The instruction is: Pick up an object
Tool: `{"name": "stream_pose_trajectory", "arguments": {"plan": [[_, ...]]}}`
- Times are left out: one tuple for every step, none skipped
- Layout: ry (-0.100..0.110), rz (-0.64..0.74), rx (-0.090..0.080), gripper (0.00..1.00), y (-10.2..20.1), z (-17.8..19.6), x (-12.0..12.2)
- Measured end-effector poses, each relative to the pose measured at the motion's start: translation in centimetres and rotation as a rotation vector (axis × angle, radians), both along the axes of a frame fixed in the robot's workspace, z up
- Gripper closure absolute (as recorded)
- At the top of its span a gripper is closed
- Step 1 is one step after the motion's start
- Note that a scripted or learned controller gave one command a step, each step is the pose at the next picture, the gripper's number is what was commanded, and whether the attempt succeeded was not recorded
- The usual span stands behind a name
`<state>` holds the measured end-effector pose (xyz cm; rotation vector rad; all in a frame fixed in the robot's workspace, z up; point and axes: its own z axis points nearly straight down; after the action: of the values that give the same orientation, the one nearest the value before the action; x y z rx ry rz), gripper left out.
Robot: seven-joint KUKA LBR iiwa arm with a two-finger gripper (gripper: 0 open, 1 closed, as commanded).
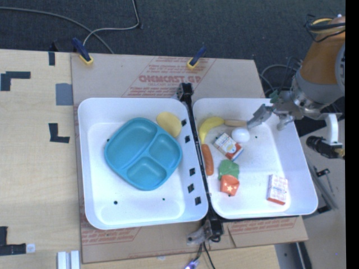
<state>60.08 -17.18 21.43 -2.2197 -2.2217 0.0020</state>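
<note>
The gripper (271,120) hangs wide open, holding nothing, over the right bin's (291,167) far edge; a round white ball (240,134) lies just beside it; bare smooth floor stays open beside the flat box (277,189)

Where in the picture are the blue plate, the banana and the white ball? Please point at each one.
blue plate (143,153): camera view, on its divider ridge.
banana (208,125): camera view, on the middle of its curve.
white ball (240,134): camera view, on its top.
</note>
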Motion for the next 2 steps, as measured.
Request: {"name": "stream_pose_trajectory", "arguments": {"plan": [[-0.011,0.0,-0.002,0.0,2.7,-11.7,2.1],[-0.008,-0.005,-0.007,0.0,6.7,-12.7,-6.6]]}}
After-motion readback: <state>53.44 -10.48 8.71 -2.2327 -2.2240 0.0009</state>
